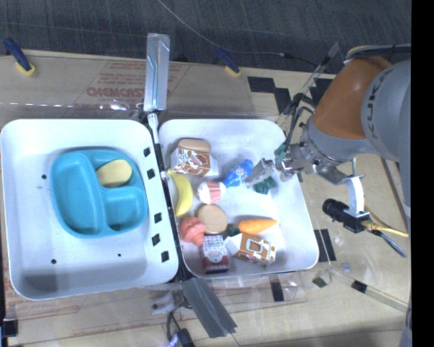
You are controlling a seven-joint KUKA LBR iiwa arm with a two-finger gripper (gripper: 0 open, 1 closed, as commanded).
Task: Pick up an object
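Smooth tapered orange carrot (256, 225)

- Arm (380, 114): rounded grey housings are seen at the view's right, with a smooth, matt surface.
- Orange band (343, 100): a broad, glossy orange ring is set above the wrist.
- Wrist: a grey metal flange is fitted below the band.
- Cables (298, 110): thin dark leads are routed along the wrist.
- Gripper (264, 173): a small grey-and-dark assembly is mounted at the tip.

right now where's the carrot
In the camera view, the carrot lies in the right bin, near its front right, just above the small carton.
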